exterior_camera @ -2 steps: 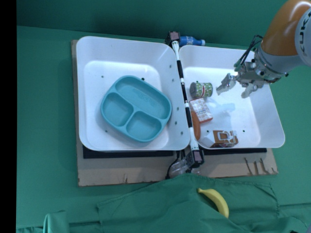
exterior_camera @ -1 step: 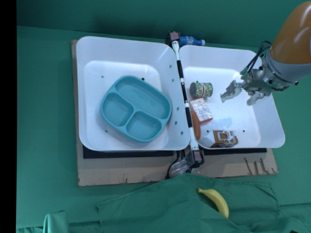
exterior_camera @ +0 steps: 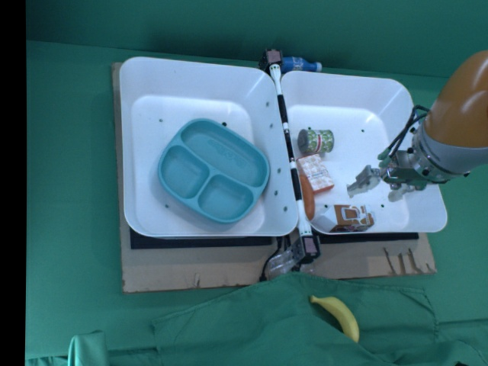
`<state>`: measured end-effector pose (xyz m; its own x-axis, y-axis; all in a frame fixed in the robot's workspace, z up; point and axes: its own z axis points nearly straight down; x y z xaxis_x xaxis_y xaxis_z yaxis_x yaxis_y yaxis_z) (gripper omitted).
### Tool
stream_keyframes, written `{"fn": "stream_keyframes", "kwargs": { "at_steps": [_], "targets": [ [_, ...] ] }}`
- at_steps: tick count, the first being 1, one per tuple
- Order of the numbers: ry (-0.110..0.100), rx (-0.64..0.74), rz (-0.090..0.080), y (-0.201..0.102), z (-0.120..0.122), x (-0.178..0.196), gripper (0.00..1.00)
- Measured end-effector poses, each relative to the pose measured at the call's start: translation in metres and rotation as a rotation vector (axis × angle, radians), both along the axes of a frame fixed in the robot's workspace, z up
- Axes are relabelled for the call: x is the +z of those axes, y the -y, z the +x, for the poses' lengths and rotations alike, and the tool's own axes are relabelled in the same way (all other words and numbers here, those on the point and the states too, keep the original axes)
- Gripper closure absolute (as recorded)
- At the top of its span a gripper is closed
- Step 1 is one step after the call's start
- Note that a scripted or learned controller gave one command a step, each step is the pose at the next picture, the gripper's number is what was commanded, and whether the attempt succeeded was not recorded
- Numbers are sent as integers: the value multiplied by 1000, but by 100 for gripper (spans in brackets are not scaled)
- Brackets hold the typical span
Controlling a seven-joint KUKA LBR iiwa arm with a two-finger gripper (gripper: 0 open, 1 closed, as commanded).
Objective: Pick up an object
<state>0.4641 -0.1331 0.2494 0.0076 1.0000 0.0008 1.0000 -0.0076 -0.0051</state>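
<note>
Teal divided plate (exterior_camera: pixel 213 171) sits in left white bin (exterior_camera: pixel 145 90). Right bin (exterior_camera: pixel 366 90) has green can (exterior_camera: pixel 316 141), red-white packet (exterior_camera: pixel 315 174), orange item (exterior_camera: pixel 308 199) along the divider, and brown carton (exterior_camera: pixel 352 217) near front edge. Gripper (exterior_camera: pixel 381 183) hovers above right bin w/ fingers (exterior_camera: pixel 364 181) spread, nothing btwn them. Banana (exterior_camera: pixel 338 316) lies on green cloth off the worktop bins.

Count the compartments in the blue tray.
3. The blue tray in the left bin has one long section along its upper right and two smaller ones along its lower left.
</note>
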Motion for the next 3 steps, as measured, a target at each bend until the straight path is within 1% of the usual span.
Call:
{"fn": "stream_keyframes", "kwargs": {
  "at_steps": [1,2,3],
  "targets": [
    [5,8,0,-37,4,-5,0],
    [11,-2,0,38,5,-69,0],
    [19,5,-3,53,7,-66,0]
  ]
}}
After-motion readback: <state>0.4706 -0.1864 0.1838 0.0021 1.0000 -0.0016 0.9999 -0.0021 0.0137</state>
